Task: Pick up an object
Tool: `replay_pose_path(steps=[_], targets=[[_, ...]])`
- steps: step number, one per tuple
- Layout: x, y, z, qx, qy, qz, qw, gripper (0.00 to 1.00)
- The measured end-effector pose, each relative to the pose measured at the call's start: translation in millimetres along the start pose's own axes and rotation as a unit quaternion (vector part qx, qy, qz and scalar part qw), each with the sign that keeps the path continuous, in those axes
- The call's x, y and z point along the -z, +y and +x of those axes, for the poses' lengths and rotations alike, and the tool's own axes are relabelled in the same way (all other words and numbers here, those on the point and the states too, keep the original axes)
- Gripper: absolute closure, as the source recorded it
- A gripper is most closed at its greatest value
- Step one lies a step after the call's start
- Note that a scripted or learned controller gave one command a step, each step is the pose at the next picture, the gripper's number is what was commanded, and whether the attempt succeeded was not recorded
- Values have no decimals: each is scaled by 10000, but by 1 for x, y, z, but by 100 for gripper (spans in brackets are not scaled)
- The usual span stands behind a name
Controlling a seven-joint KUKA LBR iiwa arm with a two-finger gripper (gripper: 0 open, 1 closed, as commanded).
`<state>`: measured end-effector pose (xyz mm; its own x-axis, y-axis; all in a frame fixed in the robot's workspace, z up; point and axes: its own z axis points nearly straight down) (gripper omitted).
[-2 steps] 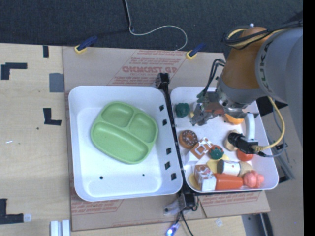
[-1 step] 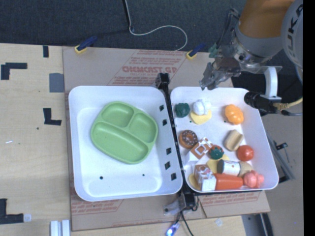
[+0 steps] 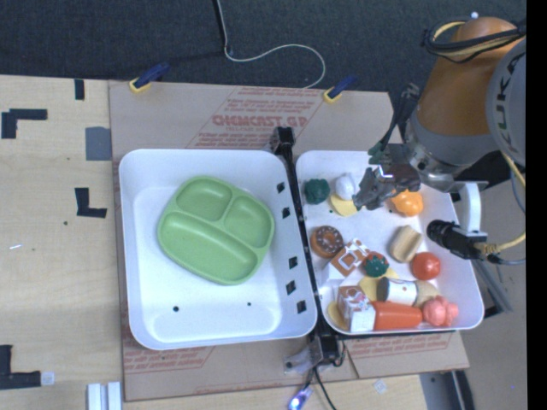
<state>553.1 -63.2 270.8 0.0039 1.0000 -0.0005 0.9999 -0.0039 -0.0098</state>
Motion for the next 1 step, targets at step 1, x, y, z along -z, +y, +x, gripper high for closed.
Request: replay_pose_path(steps=[1], targets=[[126,22,55,59,6,-107,9999,100]])
